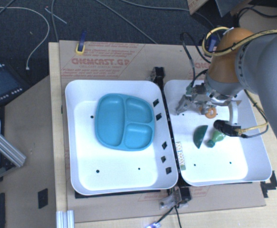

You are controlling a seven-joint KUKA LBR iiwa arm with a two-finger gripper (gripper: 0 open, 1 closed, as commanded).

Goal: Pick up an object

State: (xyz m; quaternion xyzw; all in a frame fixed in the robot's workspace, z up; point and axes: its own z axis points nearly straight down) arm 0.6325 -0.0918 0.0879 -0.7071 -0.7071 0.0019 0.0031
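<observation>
In the right bin lie a dark green object and, just to its right, a lighter green object. A small orange piece sits above them, close under the wrist. My gripper hangs low over the upper left part of the right bin, up and left of the green objects and apart from them. Nothing is visibly held in it. The grey arm with its orange band comes in from the upper right.
A blue divided plate lies in the left bin. A black divider with clips runs between the bins. A black and yellow cable crosses the right bin near the green objects.
</observation>
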